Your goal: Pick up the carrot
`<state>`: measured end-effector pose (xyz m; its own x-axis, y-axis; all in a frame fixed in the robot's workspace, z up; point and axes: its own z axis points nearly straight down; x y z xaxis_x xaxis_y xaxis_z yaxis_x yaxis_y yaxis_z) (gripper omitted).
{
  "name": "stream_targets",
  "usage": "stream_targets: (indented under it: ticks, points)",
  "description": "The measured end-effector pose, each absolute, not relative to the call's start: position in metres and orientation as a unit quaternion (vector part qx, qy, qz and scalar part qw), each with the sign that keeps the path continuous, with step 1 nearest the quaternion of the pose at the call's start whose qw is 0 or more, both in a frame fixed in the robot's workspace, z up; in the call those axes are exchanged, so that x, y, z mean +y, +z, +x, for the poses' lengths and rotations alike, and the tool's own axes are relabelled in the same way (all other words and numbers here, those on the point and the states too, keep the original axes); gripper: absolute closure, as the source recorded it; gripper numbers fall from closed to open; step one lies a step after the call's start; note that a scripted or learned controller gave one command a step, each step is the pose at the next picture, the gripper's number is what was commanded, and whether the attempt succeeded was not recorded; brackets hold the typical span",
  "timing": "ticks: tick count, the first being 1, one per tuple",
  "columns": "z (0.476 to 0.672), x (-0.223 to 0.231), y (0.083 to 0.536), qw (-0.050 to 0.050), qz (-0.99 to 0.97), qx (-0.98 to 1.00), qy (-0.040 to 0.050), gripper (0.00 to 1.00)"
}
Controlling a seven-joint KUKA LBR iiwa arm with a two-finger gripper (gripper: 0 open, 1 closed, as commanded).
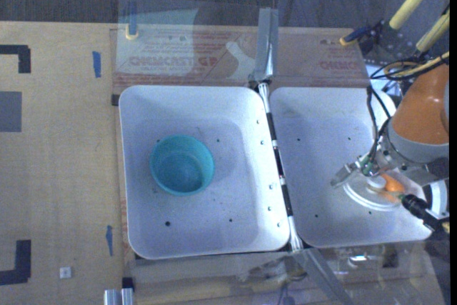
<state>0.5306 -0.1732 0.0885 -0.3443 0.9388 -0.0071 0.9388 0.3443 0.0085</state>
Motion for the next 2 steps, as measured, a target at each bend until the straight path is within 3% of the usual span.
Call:
stream_targets:
  ticks: [1, 2]
  points:
    - [0.567, -0.222, 0.178, 0.002, 0.662, 0.750, -0.0001, 0.00]
    - [0.537, -0.220, 0.100, -0.002, 0.591, 0.806, 0.0013, 0.00]
